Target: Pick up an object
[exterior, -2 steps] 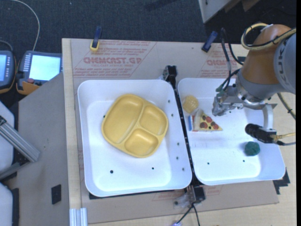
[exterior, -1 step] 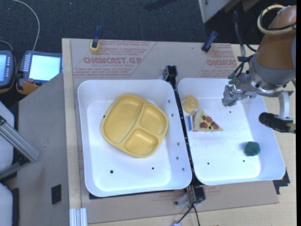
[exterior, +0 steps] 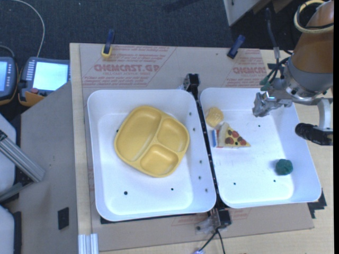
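Note:
The right bin holds a toy pizza slice, a pale yellow rounded piece and a thin blue stick near its left wall. A dark green ball lies toward the bin's lower right. My gripper hangs over the upper right part of this bin, to the right of the pizza slice and above the ball. Nothing shows between its fingers.
The left bin carries a yellow divided plate. A black clamp sits at the top of the joint between the bins. Blue clips pin the brown board at the back. A tablet stands off the bench at left.

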{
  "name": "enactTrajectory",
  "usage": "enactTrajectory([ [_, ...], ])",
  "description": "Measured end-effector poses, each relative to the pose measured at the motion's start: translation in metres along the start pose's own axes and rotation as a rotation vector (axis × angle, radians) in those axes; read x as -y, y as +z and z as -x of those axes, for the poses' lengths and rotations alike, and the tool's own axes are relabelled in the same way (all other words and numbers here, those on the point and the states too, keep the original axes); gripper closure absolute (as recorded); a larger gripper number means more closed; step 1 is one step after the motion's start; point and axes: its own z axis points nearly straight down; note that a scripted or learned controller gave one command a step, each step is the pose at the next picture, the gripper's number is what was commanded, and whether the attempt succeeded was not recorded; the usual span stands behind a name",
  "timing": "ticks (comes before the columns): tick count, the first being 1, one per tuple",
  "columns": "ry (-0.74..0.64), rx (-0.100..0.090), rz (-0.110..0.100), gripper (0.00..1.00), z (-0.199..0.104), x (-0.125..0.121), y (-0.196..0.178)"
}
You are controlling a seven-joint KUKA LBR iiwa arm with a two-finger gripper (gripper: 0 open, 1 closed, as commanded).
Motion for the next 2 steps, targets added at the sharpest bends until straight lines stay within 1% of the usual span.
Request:
enactTrajectory([
  [1, -0.002, -0.003, -0.006, 1.0, -0.047, 0.017, -0.008],
  [2, -0.003, -0.003, -0.006, 1.0, -0.093, 0.026, -0.012],
])
